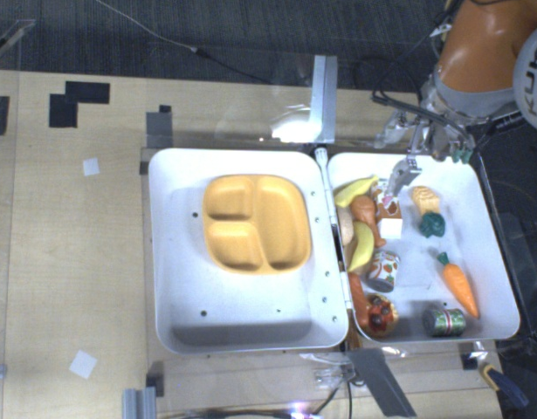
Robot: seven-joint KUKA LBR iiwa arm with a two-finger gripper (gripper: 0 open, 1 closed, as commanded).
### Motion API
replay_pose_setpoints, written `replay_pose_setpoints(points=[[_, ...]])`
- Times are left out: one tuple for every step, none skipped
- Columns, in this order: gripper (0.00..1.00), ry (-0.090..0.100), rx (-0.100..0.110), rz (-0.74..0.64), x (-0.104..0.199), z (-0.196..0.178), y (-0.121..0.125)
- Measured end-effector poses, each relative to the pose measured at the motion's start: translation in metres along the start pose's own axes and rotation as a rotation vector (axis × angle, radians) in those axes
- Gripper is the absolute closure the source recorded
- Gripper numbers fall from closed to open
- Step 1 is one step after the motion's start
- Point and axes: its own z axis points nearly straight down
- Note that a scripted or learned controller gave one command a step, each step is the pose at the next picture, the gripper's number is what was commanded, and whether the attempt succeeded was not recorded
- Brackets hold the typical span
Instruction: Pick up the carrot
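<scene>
In the camera view, the arm (pixel 486 46) reaches in from the far right, and its gripper (pixel 406 175) hangs over the far part of the right bin (pixel 499 317), close above a cluster of toy food along that bin's left wall. Whether the gripper is parted or closed cannot be told from here; nothing can be made out in its grasp.

The carrot (pixel 460 288) lies on the bare floor of the right bin, toward its near right side, its green top pointing far and its orange tip pointing near and slightly right. A small green can (pixel 445 322) sits just beside its tip on the near side, and a dark green piece (pixel 432 225) lies a little beyond its top.

The step in hand, as I judge it, is the approach: the gripper stands well apart from the carrot, which lies nearer and to the right of it. To do this well, the gripper should travel over the bin at a height that passes above the pieces, then come down over the carrot's thicker orange middle. Closing across the carrot's width, not along its length, should give the firmest hold. The green can near the tip is the main neighbour to avoid.

The left bin (pixel 176 321) holds a yellow divided plate (pixel 255 223) and plays no part in this step.
</scene>
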Motion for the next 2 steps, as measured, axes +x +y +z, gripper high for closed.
replay_pose_setpoints(points=[[0.0,0.001,0.001,-0.237,0.074,0.093,-0.051],[0.0,-0.003,0.004,-0.253,0.152,0.134,-0.103]])
